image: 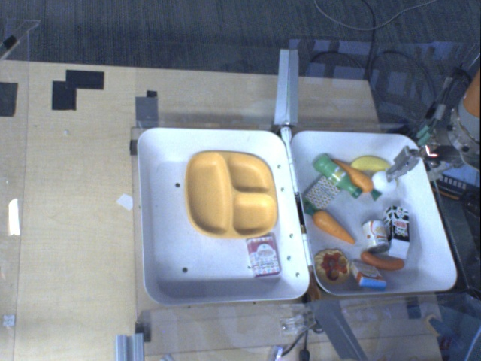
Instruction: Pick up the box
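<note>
So far this is only the approach — the tool [403, 162] hangs at the right bin's [445, 235] far edge, its state impossible to tell. The box [263, 256] lies in the left bin [154, 224] beside the yellow tray [229, 192] — next comes a long reach across

The left bin [150, 224] held a yellow divided tray [229, 192] near its centre. The right bin [443, 265] held a green bottle [337, 176] lying across an orange carrot [356, 176], a yellow banana [370, 163] near the far wall, a second carrot [333, 227], a silver grater [322, 194], a small can [376, 235], a black-and-white carton [397, 228], a sausage [382, 261] and a pizza slice [332, 265]. Both bins rested side by side on the wooden bench [75, 201], with black cable [353, 10] looped on the floor beyond.
</note>
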